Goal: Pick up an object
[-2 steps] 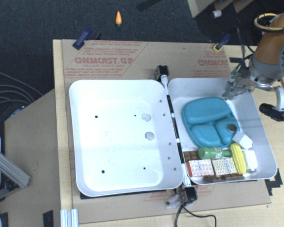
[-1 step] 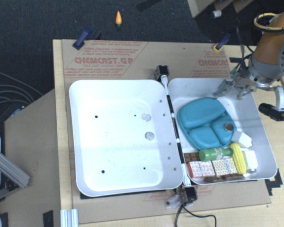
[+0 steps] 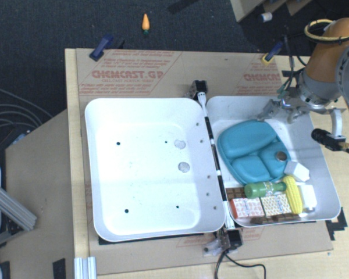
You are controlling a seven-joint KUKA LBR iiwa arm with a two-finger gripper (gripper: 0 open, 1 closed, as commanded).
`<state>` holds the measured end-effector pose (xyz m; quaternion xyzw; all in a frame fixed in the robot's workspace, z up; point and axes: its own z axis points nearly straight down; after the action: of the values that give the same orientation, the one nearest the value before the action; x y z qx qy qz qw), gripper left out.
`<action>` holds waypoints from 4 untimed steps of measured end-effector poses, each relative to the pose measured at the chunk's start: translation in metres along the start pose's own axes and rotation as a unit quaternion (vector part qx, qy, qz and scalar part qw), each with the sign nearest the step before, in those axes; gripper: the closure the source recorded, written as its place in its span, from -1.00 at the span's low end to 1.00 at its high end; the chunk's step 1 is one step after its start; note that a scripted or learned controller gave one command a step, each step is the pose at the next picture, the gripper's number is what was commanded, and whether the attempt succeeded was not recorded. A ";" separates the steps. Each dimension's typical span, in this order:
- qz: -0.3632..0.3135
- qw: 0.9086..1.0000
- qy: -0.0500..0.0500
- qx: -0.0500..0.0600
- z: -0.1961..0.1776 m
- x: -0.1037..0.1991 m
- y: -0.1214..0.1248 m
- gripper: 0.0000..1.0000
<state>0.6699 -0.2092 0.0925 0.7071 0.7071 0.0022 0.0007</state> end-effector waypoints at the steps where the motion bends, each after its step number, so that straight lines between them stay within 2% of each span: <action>1: -0.001 1.000 -0.003 -0.005 -0.010 0.000 0.002 1.00; 2: -0.001 1.000 -0.003 -0.005 -0.010 0.000 0.002 -1.00; 3: -0.003 1.000 0.008 0.001 0.001 -0.005 0.002 -1.00; 4: -0.003 1.000 0.000 -0.002 -0.007 -0.009 0.001 1.00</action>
<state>0.6709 -0.2185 0.0993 0.7049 0.7093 0.0038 0.0018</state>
